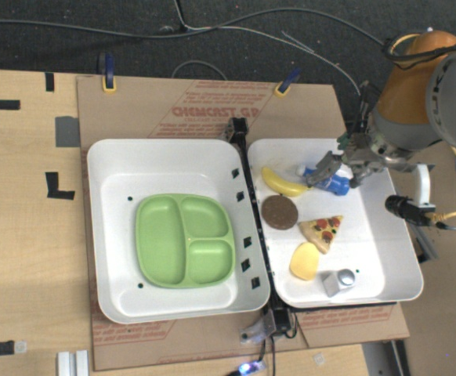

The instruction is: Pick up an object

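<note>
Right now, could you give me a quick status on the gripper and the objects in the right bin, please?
Gripper low over blue object, right bin; grip unconfirmed. Banana close beside it. Brown disc, pizza slice lie nearer.

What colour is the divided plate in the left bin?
Light green; the divided plate shows plainly in the camera view.

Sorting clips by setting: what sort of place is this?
Probably a robot lab bench: two white bins clamped on cardboard, toy food like a banana and pizza slice, loose cables.
</note>
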Robot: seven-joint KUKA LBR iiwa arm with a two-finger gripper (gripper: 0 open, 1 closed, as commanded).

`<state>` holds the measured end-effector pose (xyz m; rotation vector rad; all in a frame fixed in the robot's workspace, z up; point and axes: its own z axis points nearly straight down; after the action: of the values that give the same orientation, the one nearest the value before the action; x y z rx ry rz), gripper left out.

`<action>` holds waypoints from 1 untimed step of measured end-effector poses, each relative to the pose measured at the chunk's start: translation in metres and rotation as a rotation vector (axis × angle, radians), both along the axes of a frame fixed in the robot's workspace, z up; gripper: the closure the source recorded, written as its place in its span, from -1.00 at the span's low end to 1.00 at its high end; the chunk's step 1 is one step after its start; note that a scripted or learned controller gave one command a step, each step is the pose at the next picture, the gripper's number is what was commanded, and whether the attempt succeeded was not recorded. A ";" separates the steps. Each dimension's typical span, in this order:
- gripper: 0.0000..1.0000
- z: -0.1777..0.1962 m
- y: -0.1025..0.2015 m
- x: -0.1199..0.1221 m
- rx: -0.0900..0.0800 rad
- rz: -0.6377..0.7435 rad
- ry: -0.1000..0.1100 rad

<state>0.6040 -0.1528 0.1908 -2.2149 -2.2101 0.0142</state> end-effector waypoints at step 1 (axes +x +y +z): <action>-1.00 0.008 0.001 0.003 -0.002 0.004 -0.012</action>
<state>0.6068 -0.1522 0.1986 -2.2180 -2.2215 0.0029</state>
